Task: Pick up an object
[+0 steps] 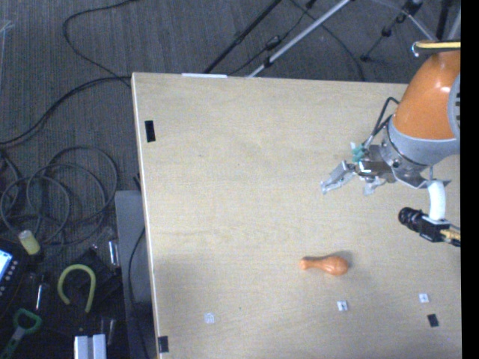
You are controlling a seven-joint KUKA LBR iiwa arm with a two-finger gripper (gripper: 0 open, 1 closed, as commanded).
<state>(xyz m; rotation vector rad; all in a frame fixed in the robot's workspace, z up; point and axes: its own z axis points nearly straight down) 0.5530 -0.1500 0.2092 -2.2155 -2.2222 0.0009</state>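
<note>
A small orange gourd-shaped object [326, 265] lies on its side on the light wooden tabletop [239, 200], thin neck pointing left. My gripper [347, 186] hangs up and to the right of it, well apart and not touching. Its fingers are spread open with nothing between them; one metal finger [333, 180] reaches left and down. The orange band of the arm [428, 99] shows above the wrist at the right edge.
Small square markers [342, 305] dot the table's front right, and a black tag [150, 131] sits near its left edge. A black cylindrical part [418, 221] juts out below the wrist. Cables [56, 193] and tools lie on the floor to the left, tripod legs [322, 17] behind.
</note>
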